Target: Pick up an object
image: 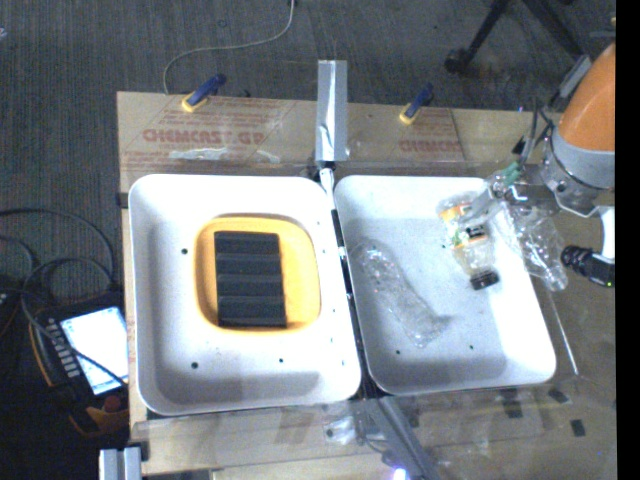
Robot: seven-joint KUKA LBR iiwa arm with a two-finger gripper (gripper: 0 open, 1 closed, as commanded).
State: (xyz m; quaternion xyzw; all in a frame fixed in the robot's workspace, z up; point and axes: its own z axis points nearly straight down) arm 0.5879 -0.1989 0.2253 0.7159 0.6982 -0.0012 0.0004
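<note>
L bin: yellow tray with black ribbed insert (250, 276) lies flat, untouched. R bin: crumpled clear plastic wrapper (400, 293) lies mid-floor; small clear bottle w/ dark cap (474, 258) lies near the far-right corner. Claw (503, 190) hangs above that corner, wrapped in clear film; can't tell if wide or narrow. Nothing seen gripped, so pick prob. not done yet.

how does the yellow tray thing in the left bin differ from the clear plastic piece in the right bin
The yellow tray is opaque and bright, with a dark ribbed block on it; the clear plastic is see-through and nearly blends into the white floor. The tray has a neat rounded-square outline; the plastic is crumpled and irregular. The tray sits square to the left bin; the plastic lies diagonally in the right bin. Both lie flat, apart from the gripper.
</note>
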